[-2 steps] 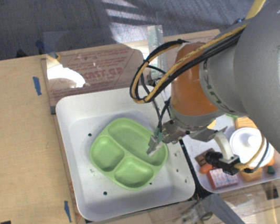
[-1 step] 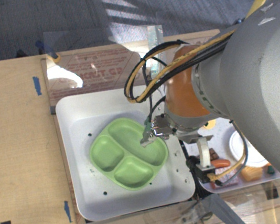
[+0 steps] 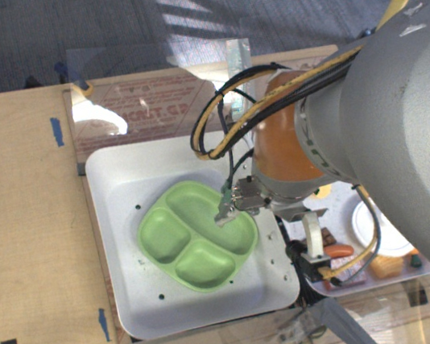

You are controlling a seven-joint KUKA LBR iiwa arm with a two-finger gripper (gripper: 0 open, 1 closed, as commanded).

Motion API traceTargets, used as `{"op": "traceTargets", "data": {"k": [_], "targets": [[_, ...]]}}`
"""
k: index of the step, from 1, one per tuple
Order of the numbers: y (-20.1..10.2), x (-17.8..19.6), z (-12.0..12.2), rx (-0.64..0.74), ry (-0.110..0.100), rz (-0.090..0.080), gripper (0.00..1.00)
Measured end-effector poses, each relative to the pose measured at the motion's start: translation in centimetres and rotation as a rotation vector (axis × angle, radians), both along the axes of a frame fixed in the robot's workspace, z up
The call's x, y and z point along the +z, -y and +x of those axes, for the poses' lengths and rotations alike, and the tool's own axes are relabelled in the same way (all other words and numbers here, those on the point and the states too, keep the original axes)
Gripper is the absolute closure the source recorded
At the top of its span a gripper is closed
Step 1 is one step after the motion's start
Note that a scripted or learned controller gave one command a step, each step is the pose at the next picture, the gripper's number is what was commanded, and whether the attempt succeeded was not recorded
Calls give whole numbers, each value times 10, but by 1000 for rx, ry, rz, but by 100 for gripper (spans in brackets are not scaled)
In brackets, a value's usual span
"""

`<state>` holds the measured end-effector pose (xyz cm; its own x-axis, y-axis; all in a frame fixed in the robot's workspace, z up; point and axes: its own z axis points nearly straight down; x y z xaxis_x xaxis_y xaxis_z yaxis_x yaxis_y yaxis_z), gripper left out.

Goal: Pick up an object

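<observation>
Plate: green divided plate (image 3: pixel 197 234) lies flat in the left white bin (image 3: pixel 111 184), roughly at the bin's centre, three compartments up.
Arm: grey arm with orange band (image 3: pixel 280 144) comes in from 3 o'clock and hangs over the bin's right half.
Gripper: gripper (image 3: pixel 229 205) sits at the plate's 2 o'clock rim; a metal tip reads as on or just above that rim.
Finger state: cannot tell; the wrist covers the fingers from up here.
Contact: touching or hovering, unclear.
Right bin: small items (image 3: pixel 339 252) at 4 o'clock of the plate, an orange one among them, well apart from the gripper.
Risk: thin sloped rim could slip out of a pinch.
Risk: pressing on one edge could tip or skid the plate toward 9 o'clock.
</observation>
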<state>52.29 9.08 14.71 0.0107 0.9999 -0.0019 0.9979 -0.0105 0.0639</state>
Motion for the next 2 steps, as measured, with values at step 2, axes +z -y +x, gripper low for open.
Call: {"op": "traceTargets", "data": {"k": [2], "targets": [[4, -4, -4, 274, -12, -19, 0]]}}
